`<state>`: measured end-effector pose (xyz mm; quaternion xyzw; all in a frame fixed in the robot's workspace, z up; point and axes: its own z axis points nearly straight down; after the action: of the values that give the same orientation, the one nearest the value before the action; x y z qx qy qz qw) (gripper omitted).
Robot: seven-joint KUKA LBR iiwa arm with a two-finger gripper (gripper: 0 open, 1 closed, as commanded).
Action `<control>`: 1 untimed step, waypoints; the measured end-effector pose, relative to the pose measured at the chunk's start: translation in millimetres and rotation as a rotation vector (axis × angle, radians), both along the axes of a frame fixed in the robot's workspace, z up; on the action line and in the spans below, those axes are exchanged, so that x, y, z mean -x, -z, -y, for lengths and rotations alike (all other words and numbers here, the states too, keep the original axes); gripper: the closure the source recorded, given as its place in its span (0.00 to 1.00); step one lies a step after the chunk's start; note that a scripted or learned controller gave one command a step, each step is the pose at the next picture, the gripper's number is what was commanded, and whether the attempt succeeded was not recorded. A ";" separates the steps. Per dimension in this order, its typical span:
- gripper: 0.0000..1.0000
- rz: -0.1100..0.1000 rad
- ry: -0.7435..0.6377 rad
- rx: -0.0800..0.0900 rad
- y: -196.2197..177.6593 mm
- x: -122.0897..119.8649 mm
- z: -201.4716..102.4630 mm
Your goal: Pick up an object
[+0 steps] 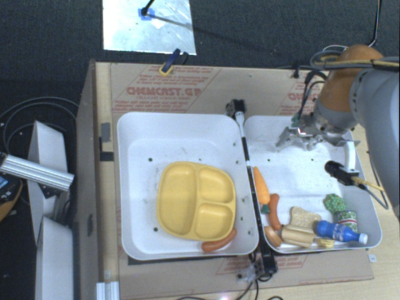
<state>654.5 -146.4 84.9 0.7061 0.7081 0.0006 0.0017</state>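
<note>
My gripper (299, 144) hangs over the far part of the right bin (294, 175), its fingers spread open with nothing between them. The objects lie in the near part of that bin, well apart from the gripper. An orange carrot (260, 185) and a red sausage (274, 210) lie along the left wall. A slice of toast (304, 218) and a tan bread stick (299, 235) lie near the front. A blue bottle (337, 232), a small can (345, 217) and a green broccoli piece (334, 202) sit at the front right.
The left bin (134, 167) holds a yellow divided plate (195, 200), with another sausage (219, 244) against its front edge. A ridge (247, 161) separates the bins. The grey arm (375, 99) comes in from the right, above the right bin's far corner.
</note>
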 end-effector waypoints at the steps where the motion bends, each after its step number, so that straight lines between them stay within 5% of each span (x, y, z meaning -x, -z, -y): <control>1: 0.00 0.001 -0.003 -0.002 -0.2 -15.1 -57.8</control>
<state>669.5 -88.5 85.1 0.7051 0.7091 0.0017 0.0010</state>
